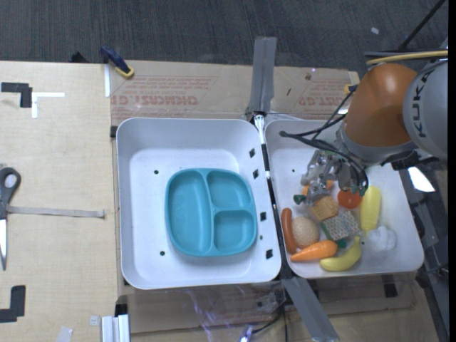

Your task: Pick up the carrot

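1. Arm (388,105) reaches in from the right, over the far part of the right bin (399,262).
2. Pincer (324,177) hangs low above the toy pile; open or closed: cannot tell, the wrist blocks the view.
3. Carrot (313,251) lies near the near edge of the right bin, roughly horizontal, tip pointing left. Apart from the pincer, nothing gripping it.
4. Touching or just beside the carrot: beige egg (305,230) on its far side, banana (342,258) on its right, red sausage (287,228) on its left.
5. Further back in the pile: checkered block (340,225), cracker-like piece (324,209), tomato (349,199), yellow lemon-like piece (370,206), clear wrapped item (381,239).
6. Left bin (135,262) holds a teal divided tray (211,211).
7. Scissors (7,191) lie on the counter (57,262) at the far left edge.
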Tool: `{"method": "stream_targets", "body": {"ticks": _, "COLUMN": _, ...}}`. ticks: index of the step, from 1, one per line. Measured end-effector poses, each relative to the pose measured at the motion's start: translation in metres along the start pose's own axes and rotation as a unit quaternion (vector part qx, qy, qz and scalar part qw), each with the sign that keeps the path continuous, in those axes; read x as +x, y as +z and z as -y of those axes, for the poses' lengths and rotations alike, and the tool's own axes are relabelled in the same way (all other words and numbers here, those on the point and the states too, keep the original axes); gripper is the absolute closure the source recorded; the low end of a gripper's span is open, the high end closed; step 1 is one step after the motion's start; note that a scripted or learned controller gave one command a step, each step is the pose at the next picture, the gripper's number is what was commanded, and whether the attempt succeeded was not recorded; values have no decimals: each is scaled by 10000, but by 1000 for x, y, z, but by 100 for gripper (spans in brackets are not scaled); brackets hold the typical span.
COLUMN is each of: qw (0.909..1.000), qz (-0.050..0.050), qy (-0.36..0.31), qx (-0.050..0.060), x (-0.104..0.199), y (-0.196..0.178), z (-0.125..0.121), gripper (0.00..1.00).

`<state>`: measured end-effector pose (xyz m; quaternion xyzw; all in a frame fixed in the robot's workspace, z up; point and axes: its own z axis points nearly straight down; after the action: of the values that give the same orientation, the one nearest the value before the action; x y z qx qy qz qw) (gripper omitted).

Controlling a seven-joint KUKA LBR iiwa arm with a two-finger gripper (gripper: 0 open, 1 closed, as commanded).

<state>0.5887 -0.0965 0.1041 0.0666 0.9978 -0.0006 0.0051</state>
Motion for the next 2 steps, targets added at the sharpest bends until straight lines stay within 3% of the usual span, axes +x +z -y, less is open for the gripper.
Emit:
{"method": "stream_targets", "body": {"ticks": 1, "qw": 10000, "qz": 0, "qy": 1, "qx": -1, "x": 0, "y": 0, "z": 0, "gripper": 0}}
{"method": "stream_targets", "body": {"ticks": 2, "qw": 10000, "qz": 30, "qy": -9, "qx": 2, "x": -2, "y": -11, "z": -1, "gripper": 100}}
